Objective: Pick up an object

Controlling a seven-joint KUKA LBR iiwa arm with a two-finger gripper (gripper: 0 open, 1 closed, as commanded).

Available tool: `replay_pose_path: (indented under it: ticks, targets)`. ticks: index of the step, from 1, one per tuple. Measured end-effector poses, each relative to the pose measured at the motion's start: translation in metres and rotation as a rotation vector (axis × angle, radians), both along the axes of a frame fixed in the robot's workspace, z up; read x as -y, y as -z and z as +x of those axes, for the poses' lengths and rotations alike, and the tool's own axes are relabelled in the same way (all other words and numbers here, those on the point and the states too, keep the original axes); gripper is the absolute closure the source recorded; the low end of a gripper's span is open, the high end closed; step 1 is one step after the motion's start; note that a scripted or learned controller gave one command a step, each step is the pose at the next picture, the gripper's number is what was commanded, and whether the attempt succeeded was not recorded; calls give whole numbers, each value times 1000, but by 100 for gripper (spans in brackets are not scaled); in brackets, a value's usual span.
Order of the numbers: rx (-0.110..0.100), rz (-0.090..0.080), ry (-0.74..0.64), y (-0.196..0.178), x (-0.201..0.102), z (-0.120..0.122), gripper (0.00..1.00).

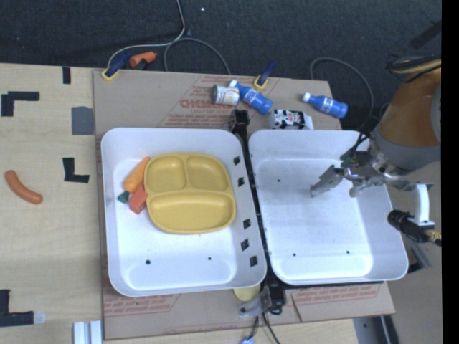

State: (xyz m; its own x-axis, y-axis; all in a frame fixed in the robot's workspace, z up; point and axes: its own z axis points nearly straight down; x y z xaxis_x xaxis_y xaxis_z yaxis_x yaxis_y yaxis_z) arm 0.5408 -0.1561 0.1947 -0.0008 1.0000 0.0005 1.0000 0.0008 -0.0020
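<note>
Overhead, the gripper (331,181) hovers over the right bin (323,264), fingers spread apart and holding nothing. The yellow divided plate (190,192) and an orange carrot toy (135,175) lie in the left bin (179,278), well apart from the fingers. Red printing on the cardboard sheet (172,106) is too blurred to read

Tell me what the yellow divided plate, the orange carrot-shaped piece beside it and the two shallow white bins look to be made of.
Yellow divided plate: likely moulded plastic, matte with a soft sheen, judging by its rounded compartment ridges and even colour. Orange carrot-shaped piece: probably a plastic or rubber toy, uniformly coloured and smooth; too small to tell which. Two shallow white bins: seemingly thin formed plastic, with rounded corners and faintly glossy walls.
</note>
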Motion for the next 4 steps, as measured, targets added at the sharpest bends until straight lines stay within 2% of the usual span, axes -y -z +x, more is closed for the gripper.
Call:
replay_pose_path:
  ticks: [1,2,3,4]
  targets:
    - [3,-4,2,54,71,60,0]
    - [-2,1,-1,109,-10,-43,0]
    - [6,0,-7,88,-57,27,0]
    - [8,-4,1,109,-61,10,0]
